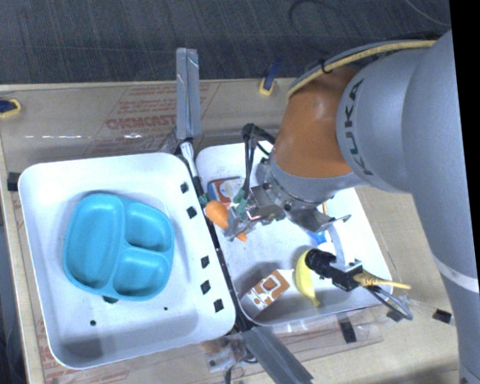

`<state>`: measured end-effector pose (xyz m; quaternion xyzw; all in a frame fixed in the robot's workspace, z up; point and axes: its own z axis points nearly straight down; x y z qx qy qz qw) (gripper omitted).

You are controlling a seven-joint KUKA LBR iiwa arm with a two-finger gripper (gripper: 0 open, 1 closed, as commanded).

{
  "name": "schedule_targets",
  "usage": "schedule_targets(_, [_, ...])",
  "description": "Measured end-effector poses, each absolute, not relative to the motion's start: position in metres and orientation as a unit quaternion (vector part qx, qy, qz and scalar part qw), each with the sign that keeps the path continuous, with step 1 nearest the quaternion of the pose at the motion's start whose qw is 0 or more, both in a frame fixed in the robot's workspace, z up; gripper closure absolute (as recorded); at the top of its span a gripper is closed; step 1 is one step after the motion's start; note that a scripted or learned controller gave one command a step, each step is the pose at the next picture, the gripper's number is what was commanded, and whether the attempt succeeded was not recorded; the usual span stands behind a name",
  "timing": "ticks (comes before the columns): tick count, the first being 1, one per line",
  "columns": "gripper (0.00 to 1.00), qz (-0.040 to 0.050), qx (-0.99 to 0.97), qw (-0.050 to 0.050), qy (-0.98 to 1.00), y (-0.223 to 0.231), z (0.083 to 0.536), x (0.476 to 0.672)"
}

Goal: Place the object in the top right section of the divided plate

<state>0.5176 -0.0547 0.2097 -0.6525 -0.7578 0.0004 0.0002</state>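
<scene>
Camera view is showing a small orange thing [216, 212], carrot-like, lying at the left edge of the right bin [360, 217], close against the wall that is dividing the two bins. The hand [243, 217] is hanging just beside it, on its right, low over the bin floor. Whether the hand is touching or gripping the orange thing, and whether it is wide or narrow, cannot be told from this angle. The grey arm [382, 87] is reaching in from the right and covering much of that bin.

A small printed packet [225, 186] is lying just behind the orange thing, toward the bin's far edge. A yellow banana [302, 282] is resting near the bin's front edge, and a brown-and-white carton [267, 290] is lying just to its left.

The blue divided plate [118, 246] is sitting flat in the left bin [62, 321], well apart from the orange thing. Both bins are resting side by side on the counter [70, 119].
</scene>
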Motion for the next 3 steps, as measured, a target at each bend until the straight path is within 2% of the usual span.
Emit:
schedule_targets(1, [1.00, 0.0006, -0.539, 0.001, -0.842, 0.009, 0.191, 0.511])
schedule_targets(2, [1.00, 0.0001, -0.478, -0.001, -0.878, -0.001, 0.251, 0.516])
schedule_targets(3, [1.00, 0.0002, -0.476, 0.000, -0.879, -0.001, 0.260, 0.517])
